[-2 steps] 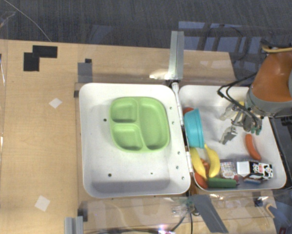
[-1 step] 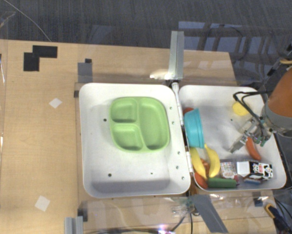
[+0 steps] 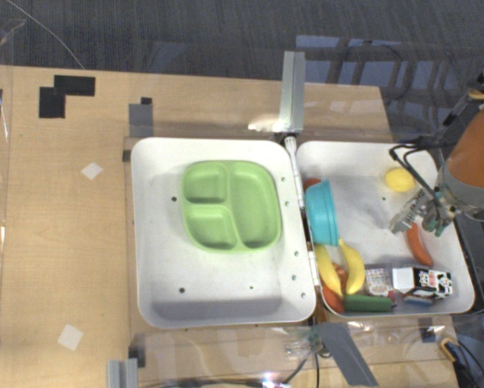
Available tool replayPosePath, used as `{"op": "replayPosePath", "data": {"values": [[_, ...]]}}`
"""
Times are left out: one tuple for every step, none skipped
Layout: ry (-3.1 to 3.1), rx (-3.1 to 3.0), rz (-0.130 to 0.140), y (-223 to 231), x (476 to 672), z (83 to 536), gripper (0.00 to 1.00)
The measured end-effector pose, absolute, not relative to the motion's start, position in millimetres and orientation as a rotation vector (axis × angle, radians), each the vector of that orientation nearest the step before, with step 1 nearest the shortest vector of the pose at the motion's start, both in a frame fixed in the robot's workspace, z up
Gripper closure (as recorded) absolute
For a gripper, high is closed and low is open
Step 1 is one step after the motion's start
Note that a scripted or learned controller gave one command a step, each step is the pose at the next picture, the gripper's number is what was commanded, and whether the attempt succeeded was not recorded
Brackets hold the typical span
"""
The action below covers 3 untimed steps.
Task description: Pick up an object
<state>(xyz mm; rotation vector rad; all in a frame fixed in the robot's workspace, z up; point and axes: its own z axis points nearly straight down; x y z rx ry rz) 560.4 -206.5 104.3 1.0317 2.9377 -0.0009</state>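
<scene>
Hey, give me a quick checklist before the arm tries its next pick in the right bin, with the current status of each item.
1. Gripper over the right bin: ok.
2. Object between its fingers: cannot tell.
3. A target close by: ok, the orange-red sausage-shaped item lies just under it.
4. Yellow ball apart from other items, easy alternative: ok.
5. Bananas free to lift: not ok, crowded against the blue cup and neighbours.
6. Green divided plate out of the way in the left bin: ok.
</scene>
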Motion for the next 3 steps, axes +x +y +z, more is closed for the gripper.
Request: {"op": "replayPosePath", "data": {"values": [[2.967, 0.99, 0.012, -67, 556.2, 190, 1.0], [3.032, 0.766, 0.0, -134, 587.9, 288, 1.0], [3.057, 0.708, 0.007, -7, 593.4, 233, 1.0]]}}
